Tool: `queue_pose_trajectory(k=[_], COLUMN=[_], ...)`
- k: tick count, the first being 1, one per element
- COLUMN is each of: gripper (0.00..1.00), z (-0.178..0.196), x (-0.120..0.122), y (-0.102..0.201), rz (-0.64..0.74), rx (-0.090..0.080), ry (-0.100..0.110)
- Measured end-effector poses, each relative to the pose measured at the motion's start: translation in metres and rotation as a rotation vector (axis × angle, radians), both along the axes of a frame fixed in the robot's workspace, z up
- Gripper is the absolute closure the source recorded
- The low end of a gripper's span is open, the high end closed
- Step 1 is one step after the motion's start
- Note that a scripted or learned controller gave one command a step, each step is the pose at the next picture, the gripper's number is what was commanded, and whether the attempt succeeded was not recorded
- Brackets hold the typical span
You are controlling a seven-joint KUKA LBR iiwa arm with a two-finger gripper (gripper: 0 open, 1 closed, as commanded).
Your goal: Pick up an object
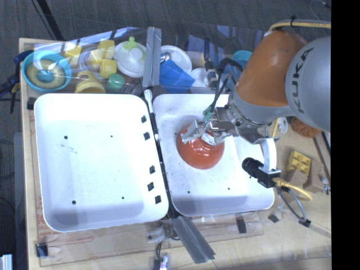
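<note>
Touching fingers (201,133) — red round object (200,151), right bin (247,198)

A robotics lab: KUKA arm (292,77) over 2 white bins (90,218) on a bench (315,218), carpet floor (169,4).

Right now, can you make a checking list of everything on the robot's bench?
Surface: two white bins; left bin, right bin.
Job's things: red round object in the right bin.
Clutter: plastic toys and cups behind the bins; yellow block to the right.
Gripper: gripper sits at the red object's top; grasp not clear.
Cables: yellow cable over the arm.
Surroundings: dark floor.
</note>
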State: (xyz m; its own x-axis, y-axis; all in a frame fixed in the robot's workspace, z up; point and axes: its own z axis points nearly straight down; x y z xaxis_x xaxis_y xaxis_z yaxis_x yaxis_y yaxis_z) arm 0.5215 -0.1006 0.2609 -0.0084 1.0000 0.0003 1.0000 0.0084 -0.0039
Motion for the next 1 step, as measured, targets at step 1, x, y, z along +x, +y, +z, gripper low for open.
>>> queue_pose_trajectory(k=[1], gripper=[0.00], z=[-0.1105], x=[0.0251], y=[-0.0327], rz=[0.125], rx=[-0.002], ry=[-0.016])
